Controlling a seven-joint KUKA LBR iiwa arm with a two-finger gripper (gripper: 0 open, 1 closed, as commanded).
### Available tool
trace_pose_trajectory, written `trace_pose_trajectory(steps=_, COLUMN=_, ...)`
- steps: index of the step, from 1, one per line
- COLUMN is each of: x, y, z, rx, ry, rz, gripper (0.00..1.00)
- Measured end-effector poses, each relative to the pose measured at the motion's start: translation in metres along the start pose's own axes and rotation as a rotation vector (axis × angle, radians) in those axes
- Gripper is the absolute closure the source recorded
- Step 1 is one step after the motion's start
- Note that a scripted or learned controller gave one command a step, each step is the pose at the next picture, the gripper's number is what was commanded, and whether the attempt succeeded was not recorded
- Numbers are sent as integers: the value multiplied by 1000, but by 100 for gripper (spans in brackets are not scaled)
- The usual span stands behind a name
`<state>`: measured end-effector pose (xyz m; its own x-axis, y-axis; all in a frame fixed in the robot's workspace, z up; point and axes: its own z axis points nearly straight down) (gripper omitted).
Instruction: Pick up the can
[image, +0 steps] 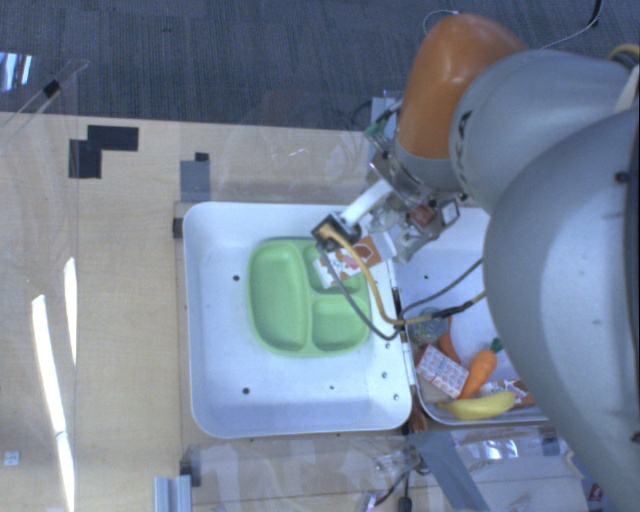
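— What carries everything here?

— A pale wooden bench (120, 330), running left to right.

— And directly on it?

— Two shallow white bins, side by side and touching. The left bin (225, 400) sits near the middle of the bench; the right bin (445, 270) lies partly under the grey arm.

— Anything else on the wood?

— Black tape marks (98, 148) at the far left, and a small grey bracket (196, 178) just beyond the left bin's far corner.
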<state>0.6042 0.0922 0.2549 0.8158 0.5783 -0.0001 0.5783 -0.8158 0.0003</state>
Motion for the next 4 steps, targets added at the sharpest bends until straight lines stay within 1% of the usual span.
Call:
trace_pose_trajectory(steps=1, x=-24, y=-31, z=34, rx=2, ry=1, rz=232, gripper=100)
trace_pose_trajectory(steps=2, x=-37, y=-50, z=-7, rx=1, ry=2, rz=415, gripper=100)
trace_pose_trajectory(steps=3, x=-55, y=-65, z=40, rx=1, ry=-1, rz=416, gripper=100)
trace_pose_trajectory(steps=4, x=-32, y=-121, z=10, rx=1, ry=2, rz=295, gripper=100)
